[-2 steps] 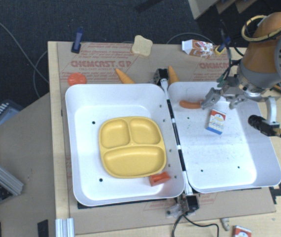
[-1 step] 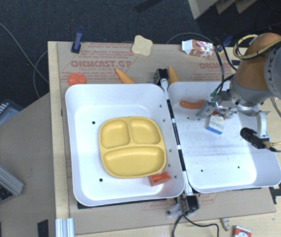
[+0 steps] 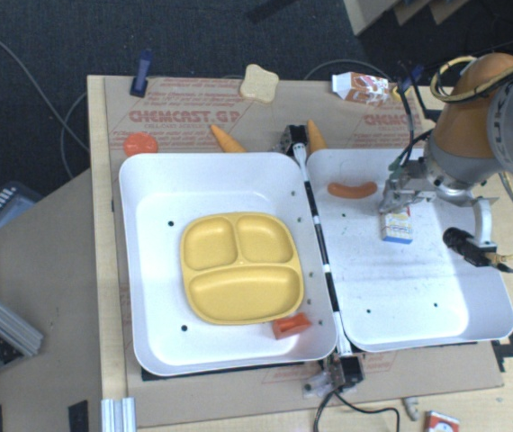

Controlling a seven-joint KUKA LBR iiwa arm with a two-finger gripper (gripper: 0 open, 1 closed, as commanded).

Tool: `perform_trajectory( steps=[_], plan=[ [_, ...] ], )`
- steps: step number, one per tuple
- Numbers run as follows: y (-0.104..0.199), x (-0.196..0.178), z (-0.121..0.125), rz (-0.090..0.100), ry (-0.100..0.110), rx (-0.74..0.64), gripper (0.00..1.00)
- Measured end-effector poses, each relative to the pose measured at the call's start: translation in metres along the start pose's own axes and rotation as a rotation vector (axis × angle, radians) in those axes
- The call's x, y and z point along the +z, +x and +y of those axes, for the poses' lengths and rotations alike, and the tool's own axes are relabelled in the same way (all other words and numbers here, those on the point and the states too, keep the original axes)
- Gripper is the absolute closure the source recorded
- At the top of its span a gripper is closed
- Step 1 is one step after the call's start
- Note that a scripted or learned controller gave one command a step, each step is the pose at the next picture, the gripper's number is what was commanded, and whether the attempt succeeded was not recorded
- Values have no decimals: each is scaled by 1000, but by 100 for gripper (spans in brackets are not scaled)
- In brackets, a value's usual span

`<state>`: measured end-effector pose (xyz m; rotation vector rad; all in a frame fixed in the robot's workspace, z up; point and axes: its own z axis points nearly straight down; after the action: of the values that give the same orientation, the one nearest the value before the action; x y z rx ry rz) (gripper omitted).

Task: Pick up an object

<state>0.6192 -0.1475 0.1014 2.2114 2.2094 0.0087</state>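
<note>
Camera view: the gripper (image 3: 399, 201) stands over the right bin (image 3: 472, 318), in its upper part, with the grey arm (image 3: 508, 124) and its orange band (image 3: 468, 106) rising behind it toward the right edge. A small carton (image 3: 398, 226), white with blue and yellow print, hangs directly below the fingertips and appears to sit between them, top end up; the jaws appear closed on its upper edge, though the contact itself is small and partly shadowed. Just left of the jaws and slightly above them, a sausage (image 3: 353, 189) lies flat on the bin floor, apart from the carton. Well to the left of the jaws, across the divider, the left bin (image 3: 148, 268) carries a yellow divided plate (image 3: 240, 266) near its middle. An orange block (image 3: 290, 326) touches the plate's lower right edge, below and left of the jaws. Beyond the bins, above and left of the jaws, the bench (image 3: 184, 115) bears a slice of bread (image 3: 259, 83), a carrot (image 3: 227, 139), an orange disc (image 3: 139, 143) and a blue clip (image 3: 140, 73). A small printed carton (image 3: 361, 86) lies above the jaws, just outside the right bin's far rim.
</note>
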Motion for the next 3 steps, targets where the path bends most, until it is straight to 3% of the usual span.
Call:
perform_trajectory(
  steps=[1, 2, 3],
  plan=[
    [0, 0, 0, 0, 1, 0, 0],
    [0, 17, -1, 6, 14, -1, 0],
    [0, 6, 0, 5, 11, 0, 100]
  ],
)
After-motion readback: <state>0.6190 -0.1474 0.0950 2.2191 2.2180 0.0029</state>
